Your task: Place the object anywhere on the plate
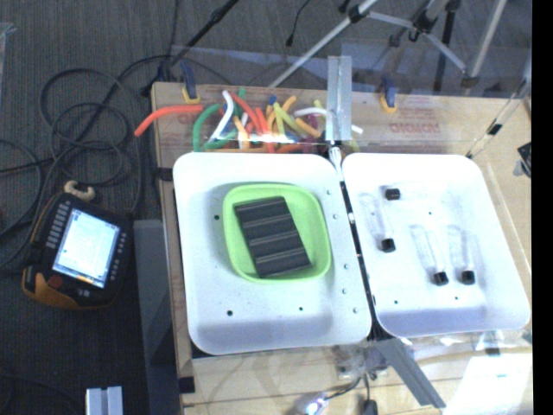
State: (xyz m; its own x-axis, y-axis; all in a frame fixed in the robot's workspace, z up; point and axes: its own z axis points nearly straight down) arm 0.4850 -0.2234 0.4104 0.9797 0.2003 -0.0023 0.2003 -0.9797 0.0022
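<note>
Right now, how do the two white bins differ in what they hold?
The left bin holds a green plate with a dark ribbed block lying on it; the right bin holds several small clear tubes with black caps. The left bin's contents sit stacked in the middle, while the right bin's lie scattered apart. Both bins are shallow, white and round-cornered, side by side.

A small dark sliver sits at the 3 o'clock edge (too little shows to tell whether it belongs to the arm). Pose and grip cannot be read.
</note>
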